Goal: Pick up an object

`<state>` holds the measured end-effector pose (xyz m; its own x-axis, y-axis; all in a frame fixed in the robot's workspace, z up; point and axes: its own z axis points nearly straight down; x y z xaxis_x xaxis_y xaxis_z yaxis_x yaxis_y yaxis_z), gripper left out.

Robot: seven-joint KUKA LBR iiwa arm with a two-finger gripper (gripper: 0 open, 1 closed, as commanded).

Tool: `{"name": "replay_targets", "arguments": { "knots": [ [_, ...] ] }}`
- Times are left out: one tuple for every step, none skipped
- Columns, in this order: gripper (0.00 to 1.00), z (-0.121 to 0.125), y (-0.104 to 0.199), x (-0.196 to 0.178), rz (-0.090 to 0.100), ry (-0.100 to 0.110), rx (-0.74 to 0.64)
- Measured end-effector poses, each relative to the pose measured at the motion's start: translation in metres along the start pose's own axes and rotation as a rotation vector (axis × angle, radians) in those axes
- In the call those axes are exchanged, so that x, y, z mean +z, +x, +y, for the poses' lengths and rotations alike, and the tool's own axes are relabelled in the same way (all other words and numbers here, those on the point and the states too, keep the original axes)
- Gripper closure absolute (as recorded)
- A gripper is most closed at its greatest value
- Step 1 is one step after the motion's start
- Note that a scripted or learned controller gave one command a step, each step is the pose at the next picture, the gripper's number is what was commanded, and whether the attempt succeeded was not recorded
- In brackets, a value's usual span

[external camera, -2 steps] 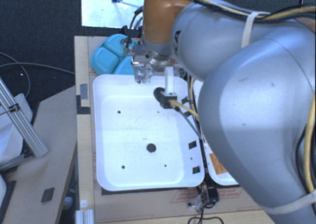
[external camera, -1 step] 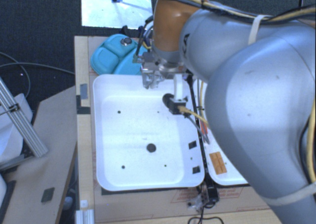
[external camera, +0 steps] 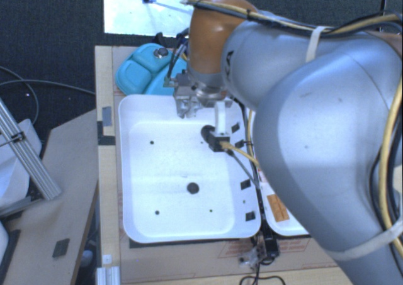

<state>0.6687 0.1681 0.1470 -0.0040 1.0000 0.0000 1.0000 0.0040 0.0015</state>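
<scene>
Far left, off the bench: a metal rail (external camera: pixel 28 151) leaning on a tan board (external camera: pixel 69 170), black cable above it. Left bin (external camera: pixel 145 214) is white with a few small dark holes in its floor and one larger dark spot (external camera: pixel 192 188) near centre; can't tell if that's an object or a mark. Blue object (external camera: pixel 143 70) sits outside the bin, just beyond its far rim, under the wrist's left side. Gripper (external camera: pixel 186 109) hangs at the bin's far edge, below the orange band (external camera: pixel 211 32). Fingers too small and blurred, so can't tell whether they're apart or together; nothing visibly between them. Arm (external camera: pixel 315 126) covers most of the right bin (external camera: pixel 286 226).
</scene>
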Motion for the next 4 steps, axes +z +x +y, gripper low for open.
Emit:
{"name": "replay_targets", "arguments": {
  "knots": [
    [1.0,-0.063,-0.01,0.033,-0.001,0.008,0.005],
    [1.0,-0.154,0.036,0.028,0.002,0.008,-0.004],
    [1.0,-0.093,-0.004,0.052,0.0,-0.003,0.006],
    [1.0,-0.181,-0.022,0.027,0.0,0.007,0.005]
  ]
}}
